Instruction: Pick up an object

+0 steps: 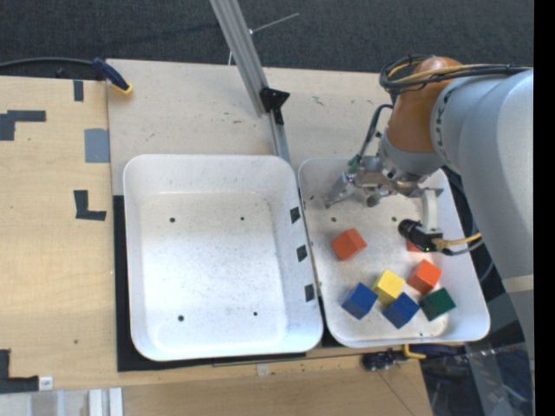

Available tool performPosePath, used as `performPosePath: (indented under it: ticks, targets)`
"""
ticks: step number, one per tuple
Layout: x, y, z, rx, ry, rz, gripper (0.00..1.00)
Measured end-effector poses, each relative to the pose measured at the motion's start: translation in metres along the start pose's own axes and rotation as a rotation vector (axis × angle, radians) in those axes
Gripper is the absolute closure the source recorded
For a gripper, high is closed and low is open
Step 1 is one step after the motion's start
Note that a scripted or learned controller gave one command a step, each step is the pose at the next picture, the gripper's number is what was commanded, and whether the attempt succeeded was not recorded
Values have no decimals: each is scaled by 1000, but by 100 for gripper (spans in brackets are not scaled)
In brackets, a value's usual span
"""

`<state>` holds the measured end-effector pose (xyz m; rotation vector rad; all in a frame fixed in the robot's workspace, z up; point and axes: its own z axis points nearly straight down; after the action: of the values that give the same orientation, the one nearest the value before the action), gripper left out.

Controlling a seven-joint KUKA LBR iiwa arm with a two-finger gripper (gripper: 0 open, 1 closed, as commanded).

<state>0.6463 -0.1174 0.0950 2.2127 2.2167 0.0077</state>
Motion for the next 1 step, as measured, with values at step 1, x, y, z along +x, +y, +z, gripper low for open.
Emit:
performPosePath:
  ticks: [1]
  targets:
    - [1, -3, -7, 12, 3, -1, 100]
